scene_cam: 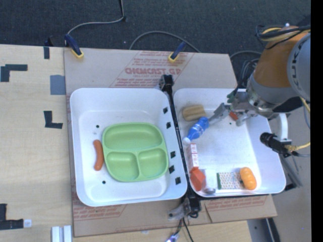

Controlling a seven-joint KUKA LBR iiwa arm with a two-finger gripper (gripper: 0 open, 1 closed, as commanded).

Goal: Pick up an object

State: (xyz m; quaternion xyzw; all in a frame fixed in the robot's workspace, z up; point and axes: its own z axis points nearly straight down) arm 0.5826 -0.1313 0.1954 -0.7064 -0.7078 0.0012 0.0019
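**Over the right bin, nothing in my grip**

My gripper (220, 113) sits in the upper part of the right bin (262, 158), fingers spread apart and holding nothing. Just left of the fingertips lie a blue bottle (197, 128) and a tan sponge (193, 112) — both near the bin's left wall. An orange toy (247, 178) rests at lower right. In the left bin (83, 135), a green tray (135, 151) — a sausage (98, 155) beside it.
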